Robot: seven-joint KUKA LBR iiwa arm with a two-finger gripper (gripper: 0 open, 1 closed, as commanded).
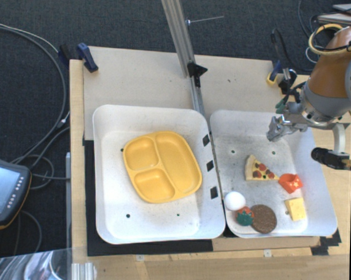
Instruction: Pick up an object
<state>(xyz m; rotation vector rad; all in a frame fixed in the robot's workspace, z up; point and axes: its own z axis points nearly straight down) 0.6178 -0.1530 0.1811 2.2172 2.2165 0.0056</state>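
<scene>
Bench with two shallow white bins side by side. Left bin (103, 220): one yellow three-compartment plate (161, 166), lying flat near the centre, compartments bare. Right bin (316, 227): six small toy food items, grouped in the near half. Pizza slice (259, 170), flat, roughly mid-bin. Orange-red piece (289, 182), just beside the pizza slice on its right. Yellow cheese block (296, 208), nearer the front right. Brown round cookie-like disc (263, 218), at the front edge. Small red-and-green piece (244, 216), touching or just beside the disc on its left. White egg-like ball (235, 200), near the bin's left wall. Gripper (276, 130): poised over the far part of the right bin, well apart from all items, nothing seen between its fingers; whether they are spread or pressed together cannot be told.
</scene>
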